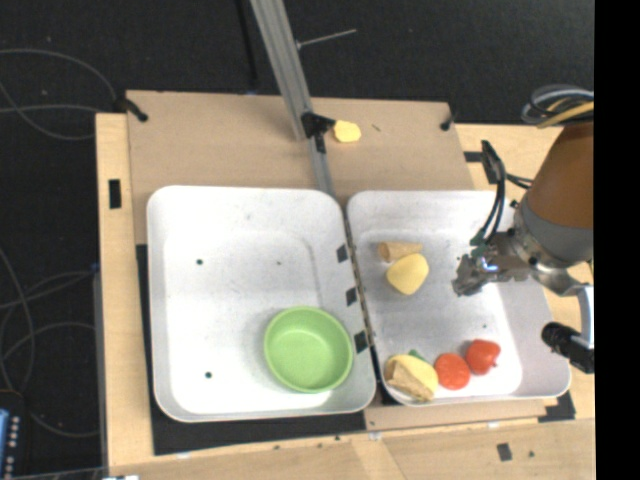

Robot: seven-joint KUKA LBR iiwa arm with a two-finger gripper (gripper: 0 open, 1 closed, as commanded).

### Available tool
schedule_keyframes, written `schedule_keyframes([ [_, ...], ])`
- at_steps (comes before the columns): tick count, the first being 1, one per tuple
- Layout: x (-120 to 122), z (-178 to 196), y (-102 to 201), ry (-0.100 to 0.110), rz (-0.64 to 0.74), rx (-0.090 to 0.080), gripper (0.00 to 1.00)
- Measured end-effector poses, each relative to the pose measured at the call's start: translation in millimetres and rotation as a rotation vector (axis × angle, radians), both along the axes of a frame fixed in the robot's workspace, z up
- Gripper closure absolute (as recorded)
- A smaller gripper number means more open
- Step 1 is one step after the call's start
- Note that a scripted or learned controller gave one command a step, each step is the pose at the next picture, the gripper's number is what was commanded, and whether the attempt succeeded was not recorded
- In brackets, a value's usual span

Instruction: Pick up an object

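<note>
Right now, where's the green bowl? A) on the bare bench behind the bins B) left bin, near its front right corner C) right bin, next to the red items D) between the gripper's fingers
B: the green bowl sits upright in the left bin, close to its front right corner; the two red items lie in the right bin, where the gripper hovers.
</note>
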State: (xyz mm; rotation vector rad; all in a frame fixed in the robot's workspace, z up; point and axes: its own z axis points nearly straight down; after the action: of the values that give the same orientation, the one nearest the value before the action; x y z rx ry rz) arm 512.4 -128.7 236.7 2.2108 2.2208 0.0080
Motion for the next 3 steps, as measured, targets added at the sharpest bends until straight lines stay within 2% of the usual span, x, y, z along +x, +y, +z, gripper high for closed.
schedule_keyframes([
  [1,1.8,28.8,-0.7,0.004,0.000,0.001,1.00],
  [3,-0.5,32.7,96.4,0.006,0.005,0.003,1.00],
])
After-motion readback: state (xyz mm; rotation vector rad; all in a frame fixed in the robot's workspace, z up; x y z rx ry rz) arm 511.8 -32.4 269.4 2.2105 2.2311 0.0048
